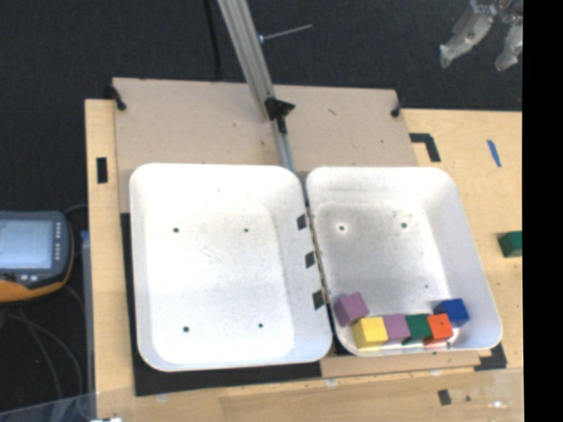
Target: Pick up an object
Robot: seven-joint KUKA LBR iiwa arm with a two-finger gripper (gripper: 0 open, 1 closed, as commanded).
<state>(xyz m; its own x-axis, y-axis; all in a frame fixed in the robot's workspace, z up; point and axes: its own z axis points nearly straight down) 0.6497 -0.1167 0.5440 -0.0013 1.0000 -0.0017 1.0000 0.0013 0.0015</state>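
Several small blocks lie along the near edge of the right bin [457,209]: a purple one [351,307], a yellow one [371,331], a second purple one [397,326], a green one [418,326], an orange one [439,327] and a blue one [452,310]. My gripper [482,44] hangs high at the top right, beyond the bench's far edge and well away from the blocks. Its two pale fingers are spread apart with nothing between them.
The left bin [149,262] sits beside the right one. A slanted metal rail [251,55] runs from the top down to the bins' junction. A green block [511,243] rests on the bench at the right edge. A handheld device [31,249] lies at far left.
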